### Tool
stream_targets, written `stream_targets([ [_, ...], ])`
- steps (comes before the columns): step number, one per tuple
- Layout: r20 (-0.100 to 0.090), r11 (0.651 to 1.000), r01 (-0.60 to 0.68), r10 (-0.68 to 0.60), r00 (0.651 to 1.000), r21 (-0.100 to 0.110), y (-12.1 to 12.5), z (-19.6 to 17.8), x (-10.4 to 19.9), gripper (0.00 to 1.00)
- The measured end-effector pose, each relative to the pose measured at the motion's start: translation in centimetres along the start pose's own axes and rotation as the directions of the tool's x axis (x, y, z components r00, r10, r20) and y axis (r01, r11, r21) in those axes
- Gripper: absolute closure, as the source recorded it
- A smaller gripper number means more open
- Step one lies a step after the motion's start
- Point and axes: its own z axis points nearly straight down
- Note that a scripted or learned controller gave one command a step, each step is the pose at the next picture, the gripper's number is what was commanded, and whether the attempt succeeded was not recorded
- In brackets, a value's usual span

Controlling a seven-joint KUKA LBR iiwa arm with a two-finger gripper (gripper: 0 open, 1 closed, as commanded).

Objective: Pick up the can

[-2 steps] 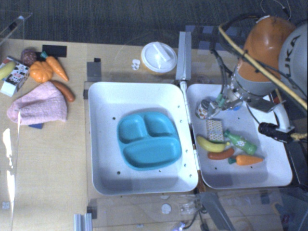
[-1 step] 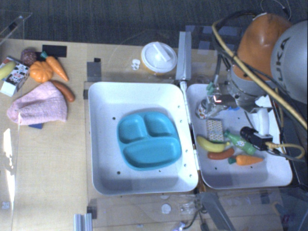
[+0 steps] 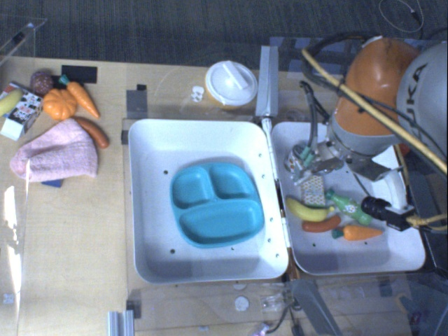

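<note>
Two white bins (image 3: 140, 187) (image 3: 413, 254) (side by side), one blue tray (image 3: 217, 203), two carrots (image 3: 84, 98) (image 3: 362, 233).

I see the pale wood counter (image 3: 70, 257) carrying two white bins: the left bin (image 3: 150, 208) and, touching it, the right bin (image 3: 413, 257). Behind the left bin sits a white lid (image 3: 231, 82); off to its left lie a pink cloth (image 3: 56, 152), toy pumpkin (image 3: 59, 104) and carrot (image 3: 85, 98).

Divided tray (image 3: 218, 205): smooth blue plastic, slight sheen. Bins (image 3: 150, 257): glossy white plastic. Towel (image 3: 56, 152): soft pink cloth, matt. Desk (image 3: 63, 257): pale wood, smooth. Arm's orange band (image 3: 374, 65): glossy.
</note>
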Motion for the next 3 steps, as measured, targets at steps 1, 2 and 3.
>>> stream_targets([
  [1, 0.001, 0.883, -0.469, 0.469, 0.883, -0.001, 3.1, 0.9, -0.7, 1.0],
  [2, 0.001, 0.958, -0.287, 0.287, 0.958, 0.0, 5.0, 0.9, 5.7, 1.0],
  [3, 0.001, 0.987, -0.159, 0.159, 0.987, -0.002, -3.1, -4.0, 1.9, 1.0],
])
